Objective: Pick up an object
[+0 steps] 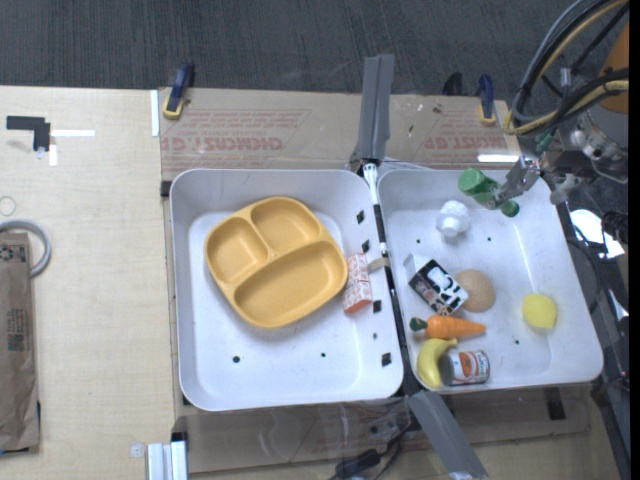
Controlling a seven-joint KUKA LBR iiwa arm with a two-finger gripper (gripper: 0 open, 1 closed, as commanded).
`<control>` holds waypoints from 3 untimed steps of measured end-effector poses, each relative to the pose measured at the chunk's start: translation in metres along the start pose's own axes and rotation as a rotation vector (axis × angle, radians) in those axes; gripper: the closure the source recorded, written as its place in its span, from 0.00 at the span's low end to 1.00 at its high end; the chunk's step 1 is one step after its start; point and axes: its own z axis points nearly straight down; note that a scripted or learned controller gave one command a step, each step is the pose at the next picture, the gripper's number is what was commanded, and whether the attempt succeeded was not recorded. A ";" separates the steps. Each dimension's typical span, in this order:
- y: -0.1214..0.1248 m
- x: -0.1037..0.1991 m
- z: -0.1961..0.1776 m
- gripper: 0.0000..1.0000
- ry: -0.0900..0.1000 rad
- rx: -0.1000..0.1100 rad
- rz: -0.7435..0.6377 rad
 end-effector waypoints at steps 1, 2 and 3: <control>0.046 0.029 0.126 0.00 0.000 0.000 -0.233; -0.045 0.031 0.101 0.00 0.000 -0.001 -0.061; -0.037 0.068 0.149 0.00 -0.007 -0.011 -0.048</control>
